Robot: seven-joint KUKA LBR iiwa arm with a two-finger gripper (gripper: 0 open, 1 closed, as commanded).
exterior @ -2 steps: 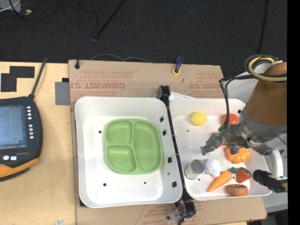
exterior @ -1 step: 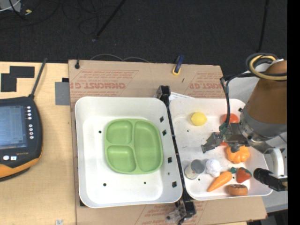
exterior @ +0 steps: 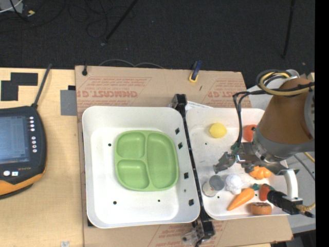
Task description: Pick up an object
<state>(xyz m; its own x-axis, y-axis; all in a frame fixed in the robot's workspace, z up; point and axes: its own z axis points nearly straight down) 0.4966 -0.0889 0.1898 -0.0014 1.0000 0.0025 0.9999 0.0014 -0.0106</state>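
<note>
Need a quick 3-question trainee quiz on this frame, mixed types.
1. True or false: the green tray lies in the left bin.
2. Which lies farthest back in the right bin? A carrot B lemon C white ball
3. Fill in: the hand hovers over the ___ bin.

Key: 1 true; 2 B; 3 right.

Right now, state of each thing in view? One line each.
gripper: low over the right bin, nothing visibly held
green tray: flat in the left bin, compartments bare
lemon: loose, far side of the right bin
carrot: lying on its side near the front
handheld screen: lit
</note>
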